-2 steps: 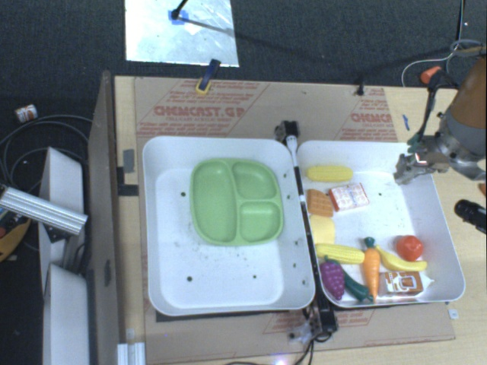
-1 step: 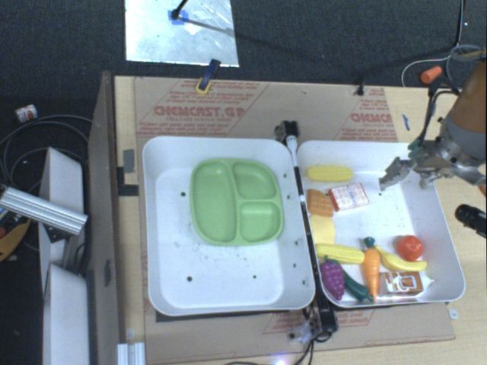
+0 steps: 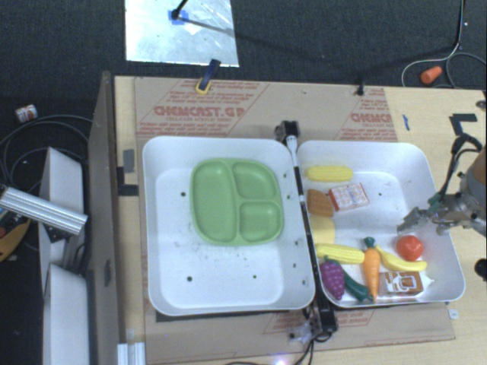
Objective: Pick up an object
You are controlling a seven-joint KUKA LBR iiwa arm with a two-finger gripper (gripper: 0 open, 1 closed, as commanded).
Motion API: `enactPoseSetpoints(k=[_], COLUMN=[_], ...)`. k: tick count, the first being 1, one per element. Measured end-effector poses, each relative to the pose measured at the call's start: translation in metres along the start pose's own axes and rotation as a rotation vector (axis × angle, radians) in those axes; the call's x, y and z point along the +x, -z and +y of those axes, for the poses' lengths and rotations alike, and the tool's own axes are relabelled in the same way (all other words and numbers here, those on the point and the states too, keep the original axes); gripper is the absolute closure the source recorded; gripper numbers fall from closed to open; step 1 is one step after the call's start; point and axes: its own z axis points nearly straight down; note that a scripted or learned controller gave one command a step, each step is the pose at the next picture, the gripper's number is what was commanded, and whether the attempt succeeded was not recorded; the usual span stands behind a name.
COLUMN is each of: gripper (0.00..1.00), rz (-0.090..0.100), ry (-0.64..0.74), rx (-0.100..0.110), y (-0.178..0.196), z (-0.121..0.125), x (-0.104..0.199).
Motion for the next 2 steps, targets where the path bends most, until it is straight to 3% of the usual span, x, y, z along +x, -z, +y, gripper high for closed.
enactPoseSetpoints(k=[1,2], gripper=[0.00,0.00], rz=[0.000,-0.004], ry=[0.008,0.006], rx=[-0.007,-0.015], y=[-0.092,0.009], z=[0.015,-0.012], x=[0.005,0.002])
